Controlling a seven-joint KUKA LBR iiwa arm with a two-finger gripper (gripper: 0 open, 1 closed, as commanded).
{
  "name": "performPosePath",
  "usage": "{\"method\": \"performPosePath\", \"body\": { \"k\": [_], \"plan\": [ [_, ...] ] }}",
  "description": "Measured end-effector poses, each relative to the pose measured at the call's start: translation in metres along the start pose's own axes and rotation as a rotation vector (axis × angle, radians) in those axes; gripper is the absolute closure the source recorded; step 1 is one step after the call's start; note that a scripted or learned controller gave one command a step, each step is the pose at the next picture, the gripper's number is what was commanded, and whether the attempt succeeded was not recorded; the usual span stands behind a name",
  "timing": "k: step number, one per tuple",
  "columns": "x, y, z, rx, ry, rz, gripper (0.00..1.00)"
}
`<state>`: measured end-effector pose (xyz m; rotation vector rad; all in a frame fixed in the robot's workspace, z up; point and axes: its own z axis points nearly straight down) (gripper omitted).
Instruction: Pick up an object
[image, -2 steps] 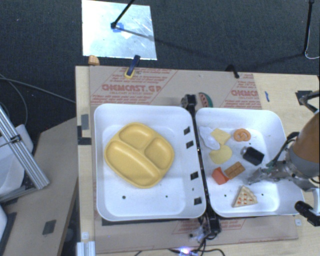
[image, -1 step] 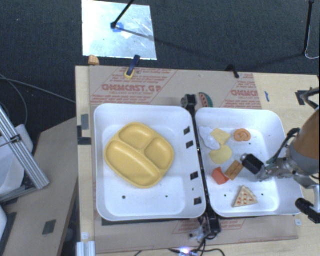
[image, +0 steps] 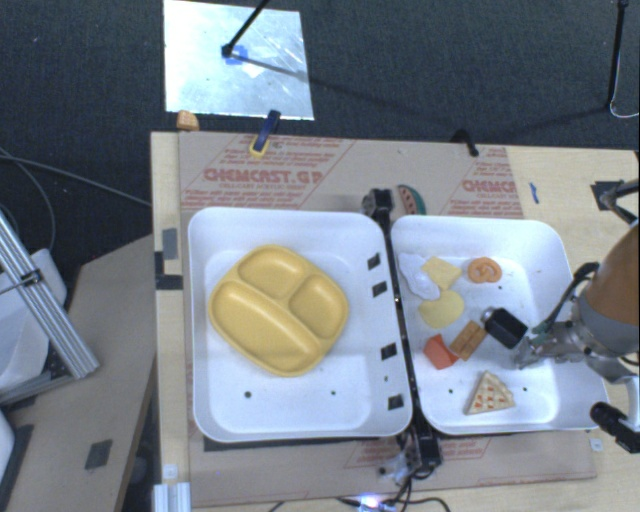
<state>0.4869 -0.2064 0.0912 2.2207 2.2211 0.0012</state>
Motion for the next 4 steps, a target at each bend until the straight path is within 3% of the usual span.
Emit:
{"method": "performPosePath", "body": {
  "k": [1,2,4],
  "plan": [
    [0.000,0.000,-0.013,-0.002,-0.001,0.000,1.00],
    [0.000,0.000,0.003,0.001,0.000,0.000,1.00],
    [0.000,0.000,-0.007,0.000,0.000,0.000,1.00]
  ]
}}
